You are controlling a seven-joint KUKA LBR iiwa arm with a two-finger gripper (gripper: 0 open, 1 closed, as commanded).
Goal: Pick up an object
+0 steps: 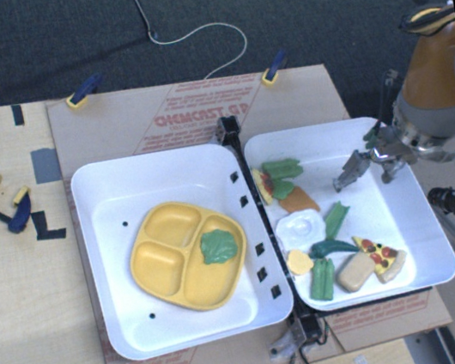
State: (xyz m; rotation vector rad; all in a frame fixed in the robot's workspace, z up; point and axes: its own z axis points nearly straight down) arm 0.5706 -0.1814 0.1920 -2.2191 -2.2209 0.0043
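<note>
Hovering at right, our gripper (365, 170) is spreading its fingers wide, grasping nothing, while we are eyeing the nearby flat green strip (335, 220) below-left.

Single fixed overhead camera, slanted down, both white bins (99, 243) visible

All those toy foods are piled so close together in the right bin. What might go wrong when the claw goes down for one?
The gripper, fingers spread, hangs over a bare patch of the right bin, so it may close on nothing. The pizza slice and bread piece touch, so it might nudge or take both. The fried egg lies flat and could slip out.
</note>
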